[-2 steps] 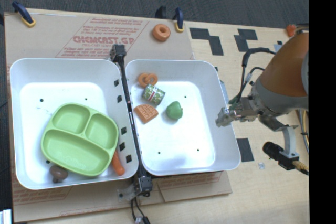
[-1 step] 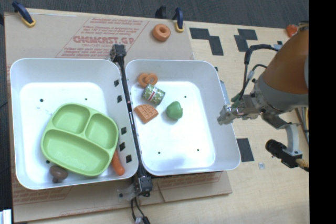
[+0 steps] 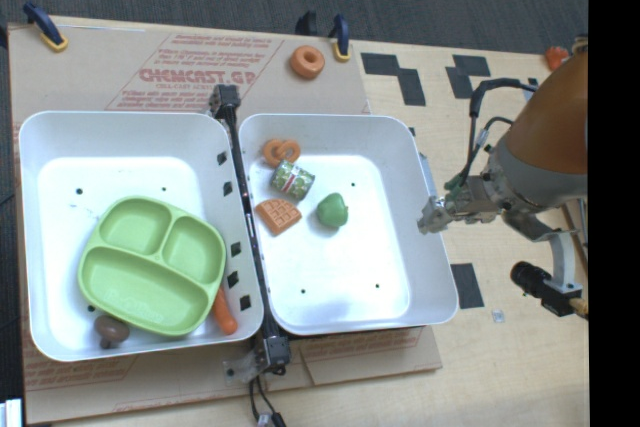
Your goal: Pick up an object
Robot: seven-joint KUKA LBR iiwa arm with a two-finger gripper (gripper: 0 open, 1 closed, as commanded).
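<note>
1. Nearest you, along the front wall of the left bin [image 3: 30,215], you are looking at a brown lump [image 3: 111,330] sitting in the front-left corner, touching the front edge of the green divided tray [image 3: 150,265].
2. An orange carrot-like piece [image 3: 224,312] is lying in the front-right corner of that bin, tucked between the tray's rim and the wall shared with the right bin.
3. The tray is taking up most of the left bin's floor, lying flat and turned at a slant to the bin's walls.
4. In the right bin [image 3: 440,285], the front half of the floor is showing bare white.
5. Further back, you are seeing a brown waffle-like square [image 3: 279,215] lying close to the left wall, with a green rounded piece [image 3: 332,211] just beside it toward the middle.
6. Behind those, a small green-labelled can [image 3: 293,179] is lying on its side, and an orange ring [image 3: 281,152] is resting just behind it near the back-left corner.
7. The gripper [image 3: 432,216] is hovering at the right bin's right rim, outside the bin floor and well apart from every object; you cannot tell how wide it is set, and nothing is showing in it.
8. Farthest away, an orange doughnut-shaped ring [image 3: 308,62] is lying on the cardboard sheet [image 3: 190,75] behind both bins.
</note>
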